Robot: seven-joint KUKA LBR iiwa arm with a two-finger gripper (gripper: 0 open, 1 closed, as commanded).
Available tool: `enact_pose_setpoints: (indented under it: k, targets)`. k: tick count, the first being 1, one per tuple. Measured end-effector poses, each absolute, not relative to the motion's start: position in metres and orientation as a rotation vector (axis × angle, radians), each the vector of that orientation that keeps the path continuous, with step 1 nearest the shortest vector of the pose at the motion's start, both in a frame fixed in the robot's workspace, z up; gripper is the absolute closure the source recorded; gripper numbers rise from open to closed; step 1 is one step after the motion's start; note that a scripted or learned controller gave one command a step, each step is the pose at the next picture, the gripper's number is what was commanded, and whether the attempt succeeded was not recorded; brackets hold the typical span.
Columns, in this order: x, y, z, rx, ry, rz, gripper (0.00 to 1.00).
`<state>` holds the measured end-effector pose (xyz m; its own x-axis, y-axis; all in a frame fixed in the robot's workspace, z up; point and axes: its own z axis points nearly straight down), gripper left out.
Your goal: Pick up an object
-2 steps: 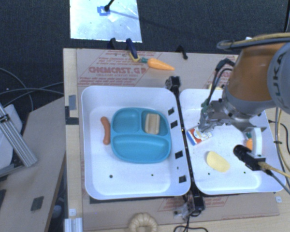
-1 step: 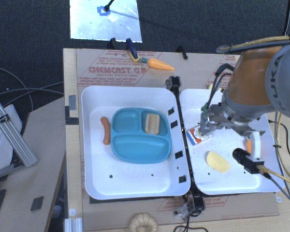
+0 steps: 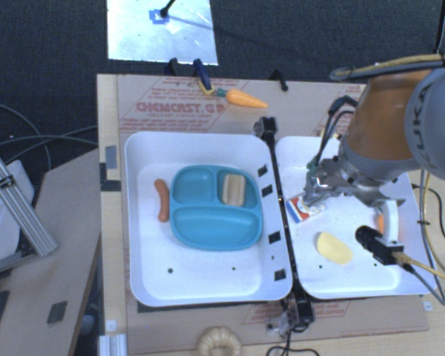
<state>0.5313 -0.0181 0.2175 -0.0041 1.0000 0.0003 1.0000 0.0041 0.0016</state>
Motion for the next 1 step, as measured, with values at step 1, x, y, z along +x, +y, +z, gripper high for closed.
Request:
enact_pose_setpoints:
  k: [1]
  targets:
    - [0.5208,-0.0162,0.2344,2.216,2.225,0.004,1.00]
